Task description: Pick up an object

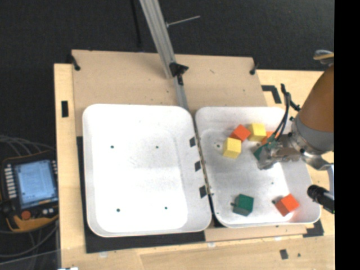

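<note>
The right bin (225, 122) holds several blocks. An orange block (241, 133) and a yellow block (258, 130) sit together near its far side, with a second yellow block (231, 147) just in front of them. A green block (243, 205) lies near the front edge, and another orange block (286, 205) sits at the front right corner. My gripper (264, 155) reaches in from the right and hangs low over the bin's middle right, just right of the yellow blocks. A small green shape shows at its tip.
The left bin (138, 167) lies beside the right one, with clips along the shared edge. A metal pole (160, 32) slants up from the bench's back. A teach pendant (31, 187) rests off the bench at the left.
</note>
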